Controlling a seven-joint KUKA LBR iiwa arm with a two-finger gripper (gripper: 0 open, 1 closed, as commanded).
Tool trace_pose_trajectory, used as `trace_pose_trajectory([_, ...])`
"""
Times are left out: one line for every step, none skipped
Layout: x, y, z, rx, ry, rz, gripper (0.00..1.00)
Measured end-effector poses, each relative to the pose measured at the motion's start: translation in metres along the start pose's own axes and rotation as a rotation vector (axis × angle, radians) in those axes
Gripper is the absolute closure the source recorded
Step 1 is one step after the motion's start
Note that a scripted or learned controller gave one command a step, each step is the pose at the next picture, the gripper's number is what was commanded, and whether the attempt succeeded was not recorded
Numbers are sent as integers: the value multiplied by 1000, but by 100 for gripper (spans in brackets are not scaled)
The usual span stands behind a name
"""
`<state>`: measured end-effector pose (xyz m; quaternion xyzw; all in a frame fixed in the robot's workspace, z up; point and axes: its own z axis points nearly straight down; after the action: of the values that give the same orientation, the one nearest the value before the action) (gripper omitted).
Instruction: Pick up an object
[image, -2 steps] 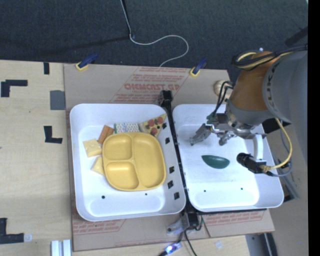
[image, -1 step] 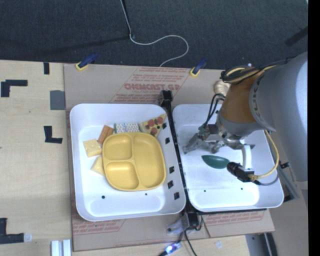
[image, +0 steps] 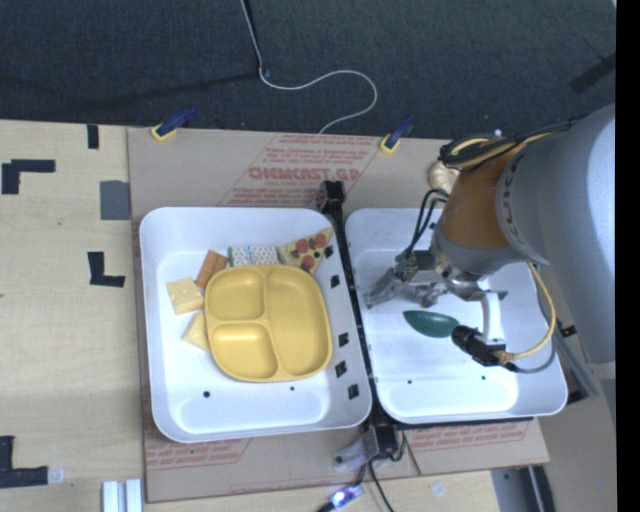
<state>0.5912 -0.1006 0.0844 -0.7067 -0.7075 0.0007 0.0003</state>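
Observation:
A dark green, rounded object (image: 432, 322) lies in the right bin (image: 440, 390), near its middle. My gripper (image: 402, 290) hangs low over the same bin, just up and to the left of the green object and close to the wall between the bins. Nothing shows held in it. The left bin (image: 250, 415) holds a yellow divided plate (image: 268, 322). Around the plate's upper left are small food-like pieces: a tan square (image: 184, 295), an orange-brown strip (image: 210, 267), a speckled flat piece (image: 252, 255) and a pizza-like slice (image: 310, 248).
Both bins rest on a cardboard sheet (image: 300, 165) on the bench. The grey arm with its orange band (image: 480, 210) covers the right bin's upper right corner. A black connector and yellow cable (image: 485, 350) hang beside the green object. A white cord (image: 320, 85) lies behind the bins.

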Motion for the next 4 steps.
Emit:
trace_pose_trajectory([0,0,-10,0,0,-1,100])
trace_pose_trajectory([7,-3,-71,-6,1,-1,100])
trace_pose_trajectory([13,-4,-115,-4,1,-2,100])
trace_pose_trajectory([14,-3,-141,-3,1,-1,100])
